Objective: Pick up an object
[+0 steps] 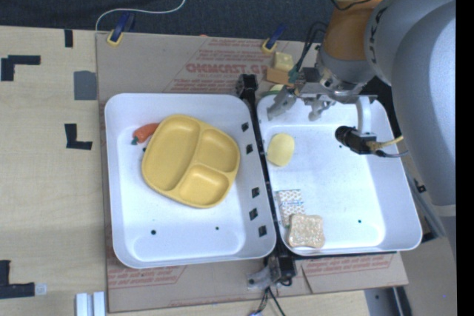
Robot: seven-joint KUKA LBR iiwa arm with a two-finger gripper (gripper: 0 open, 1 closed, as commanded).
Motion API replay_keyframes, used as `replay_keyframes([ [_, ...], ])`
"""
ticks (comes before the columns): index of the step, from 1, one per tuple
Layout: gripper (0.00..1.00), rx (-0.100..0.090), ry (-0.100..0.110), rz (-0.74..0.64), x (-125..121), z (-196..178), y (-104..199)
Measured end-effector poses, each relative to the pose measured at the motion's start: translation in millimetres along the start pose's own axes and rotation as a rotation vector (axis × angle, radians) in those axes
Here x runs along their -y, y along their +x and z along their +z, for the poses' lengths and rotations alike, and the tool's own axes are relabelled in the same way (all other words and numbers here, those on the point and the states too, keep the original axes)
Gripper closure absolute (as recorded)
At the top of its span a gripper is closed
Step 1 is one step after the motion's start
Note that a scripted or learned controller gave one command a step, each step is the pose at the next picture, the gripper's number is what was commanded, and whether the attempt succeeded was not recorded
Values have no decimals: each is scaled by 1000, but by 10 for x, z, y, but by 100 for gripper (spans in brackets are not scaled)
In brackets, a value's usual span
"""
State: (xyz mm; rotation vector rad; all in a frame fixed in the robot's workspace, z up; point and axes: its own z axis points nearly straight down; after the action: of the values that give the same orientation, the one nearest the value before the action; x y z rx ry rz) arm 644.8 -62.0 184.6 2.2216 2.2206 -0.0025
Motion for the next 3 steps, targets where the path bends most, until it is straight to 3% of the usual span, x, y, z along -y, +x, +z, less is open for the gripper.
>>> replay_keyframes([
  [1,0,-2,-1,-3,-241,5,166],
  [2,0,-1,4,-1,296,7,383],
  [3,0,0,1,1,399,5,-90],
])
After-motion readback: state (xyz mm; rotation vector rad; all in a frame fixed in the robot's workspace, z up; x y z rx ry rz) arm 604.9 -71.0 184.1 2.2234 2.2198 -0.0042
